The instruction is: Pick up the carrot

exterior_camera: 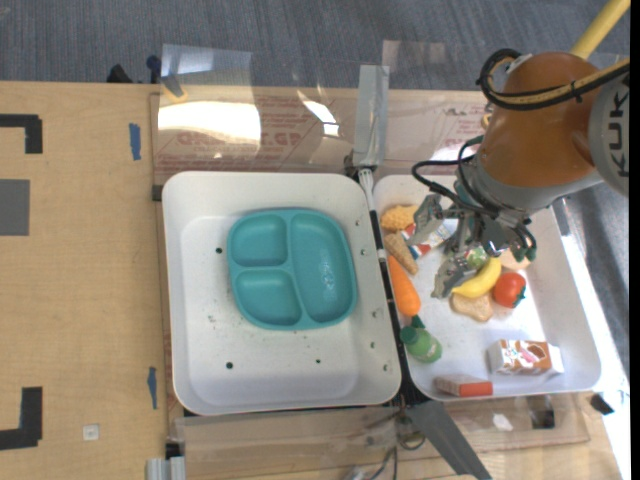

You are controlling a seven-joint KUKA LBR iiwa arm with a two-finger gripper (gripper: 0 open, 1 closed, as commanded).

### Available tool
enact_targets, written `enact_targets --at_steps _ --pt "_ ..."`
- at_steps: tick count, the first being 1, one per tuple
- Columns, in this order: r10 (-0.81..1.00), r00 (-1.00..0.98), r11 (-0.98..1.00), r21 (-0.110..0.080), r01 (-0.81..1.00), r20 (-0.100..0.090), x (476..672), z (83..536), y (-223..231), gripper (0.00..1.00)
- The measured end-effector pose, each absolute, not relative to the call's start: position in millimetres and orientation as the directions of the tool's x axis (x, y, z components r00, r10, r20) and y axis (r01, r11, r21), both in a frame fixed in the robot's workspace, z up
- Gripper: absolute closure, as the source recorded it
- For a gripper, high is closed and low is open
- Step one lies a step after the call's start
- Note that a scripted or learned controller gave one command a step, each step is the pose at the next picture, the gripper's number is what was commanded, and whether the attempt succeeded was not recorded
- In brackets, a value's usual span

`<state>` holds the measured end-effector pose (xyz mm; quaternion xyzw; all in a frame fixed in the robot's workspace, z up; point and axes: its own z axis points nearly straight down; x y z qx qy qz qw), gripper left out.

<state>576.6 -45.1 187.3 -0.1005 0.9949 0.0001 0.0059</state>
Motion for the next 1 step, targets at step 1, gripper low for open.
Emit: enact_targets --at_steps 1 --pt "-0.518 -0.855 0.855 -0.001 -0.518 -0.003 487.4 185.2 -58.5 0.00"
